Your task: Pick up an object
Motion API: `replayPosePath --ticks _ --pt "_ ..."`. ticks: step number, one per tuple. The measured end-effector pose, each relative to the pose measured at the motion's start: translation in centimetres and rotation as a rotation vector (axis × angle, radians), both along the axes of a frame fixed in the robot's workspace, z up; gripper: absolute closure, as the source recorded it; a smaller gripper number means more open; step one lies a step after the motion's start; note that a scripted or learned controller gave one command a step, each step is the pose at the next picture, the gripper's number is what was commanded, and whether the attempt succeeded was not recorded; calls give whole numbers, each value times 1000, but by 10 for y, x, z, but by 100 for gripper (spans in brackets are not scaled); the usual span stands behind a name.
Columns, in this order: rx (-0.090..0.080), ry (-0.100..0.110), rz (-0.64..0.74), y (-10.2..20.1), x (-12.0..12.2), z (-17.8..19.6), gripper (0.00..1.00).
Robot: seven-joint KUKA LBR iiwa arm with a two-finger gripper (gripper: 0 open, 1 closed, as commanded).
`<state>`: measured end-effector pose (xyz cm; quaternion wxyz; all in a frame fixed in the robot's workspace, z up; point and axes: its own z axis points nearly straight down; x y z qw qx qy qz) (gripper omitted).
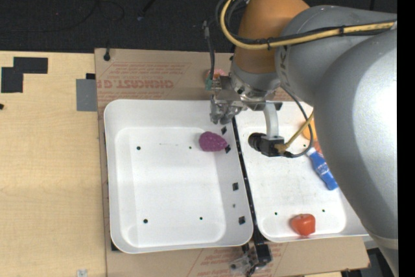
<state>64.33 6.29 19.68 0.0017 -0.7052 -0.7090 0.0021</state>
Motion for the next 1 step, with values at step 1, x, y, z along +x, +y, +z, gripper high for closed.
replayPosePath --ticks 1 --pt "4 -15 -1 34 -10 117 100"
